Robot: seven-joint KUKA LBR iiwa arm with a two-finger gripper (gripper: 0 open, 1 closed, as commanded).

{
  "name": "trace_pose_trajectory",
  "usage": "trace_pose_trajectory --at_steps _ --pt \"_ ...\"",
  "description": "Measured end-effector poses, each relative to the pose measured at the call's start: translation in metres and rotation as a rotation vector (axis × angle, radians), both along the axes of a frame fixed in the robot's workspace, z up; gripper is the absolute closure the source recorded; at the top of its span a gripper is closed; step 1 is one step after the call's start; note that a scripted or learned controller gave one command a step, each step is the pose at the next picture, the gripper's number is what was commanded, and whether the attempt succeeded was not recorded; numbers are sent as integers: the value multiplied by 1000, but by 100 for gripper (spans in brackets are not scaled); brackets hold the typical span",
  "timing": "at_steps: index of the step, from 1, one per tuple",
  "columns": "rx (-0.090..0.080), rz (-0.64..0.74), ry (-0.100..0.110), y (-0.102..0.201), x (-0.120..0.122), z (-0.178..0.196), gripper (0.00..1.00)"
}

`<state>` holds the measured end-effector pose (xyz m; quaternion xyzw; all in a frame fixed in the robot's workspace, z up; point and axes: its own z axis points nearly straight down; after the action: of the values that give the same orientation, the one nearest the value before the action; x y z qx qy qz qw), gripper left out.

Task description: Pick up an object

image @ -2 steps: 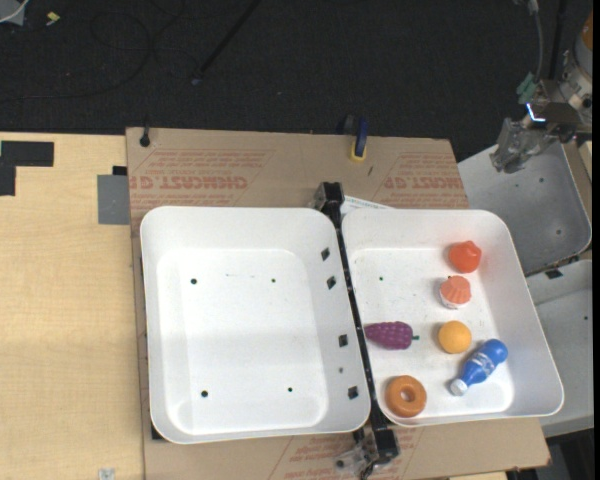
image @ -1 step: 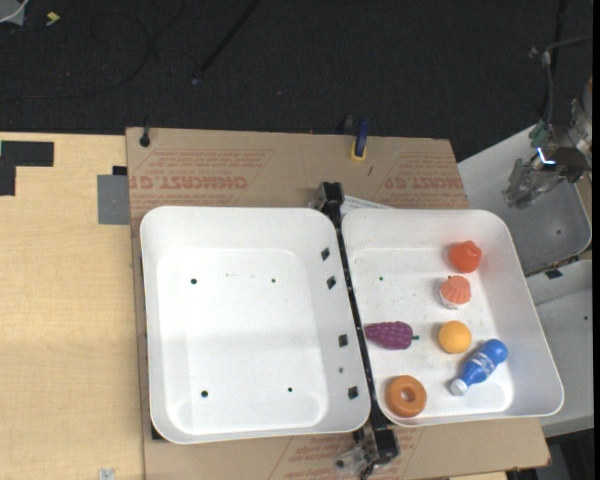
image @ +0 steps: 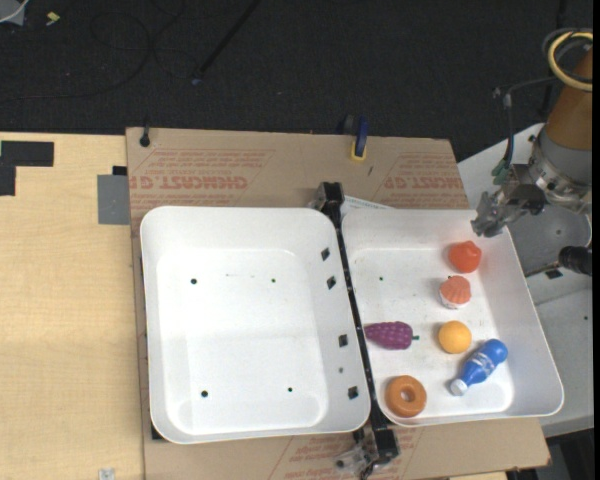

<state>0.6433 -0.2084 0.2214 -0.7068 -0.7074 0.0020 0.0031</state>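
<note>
Donut (image: 408, 395), orange-brown ring, sits nearest cam at front edge of right bin (image: 528, 393), w/ blue bottle (image: 480, 365) just to its right, white cap pointing front-left.

Gripper (image: 487, 218) hangs over right bin's far-right corner, above rim; can't tell how it's set, too dark/small. Arm (image: 570, 118) comes in from the right, orange band above wrist.

Closest obj to claw: red-orange ball (image: 465, 257), just below/front of it, apart, not gripped. Next: pink-orange cupcake-like toy (image: 455, 291), then orange fruit (image: 455, 337), all in a column down right side of bin. Purple grapes (image: 389, 335) lie near the divider side, left of orange fruit. All 6 objs in right bin, none touching claw.

Left bin (image: 165, 268): white, few dark dots on floor.

Writing: cardboard sheet (image: 230, 173) under bins has red print, upside down/mirrored from cam, not readable for sure. Blue-yellow clamp (image: 359, 140) at cardboard's far edge. Wood bench (image: 50, 318) at left w/ black and grey patches.
</note>
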Motion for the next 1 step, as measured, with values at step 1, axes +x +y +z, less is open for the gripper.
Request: trace_pose_trajectory --at_steps 1 --pt "-1 0 -5 25 0 -27 100"
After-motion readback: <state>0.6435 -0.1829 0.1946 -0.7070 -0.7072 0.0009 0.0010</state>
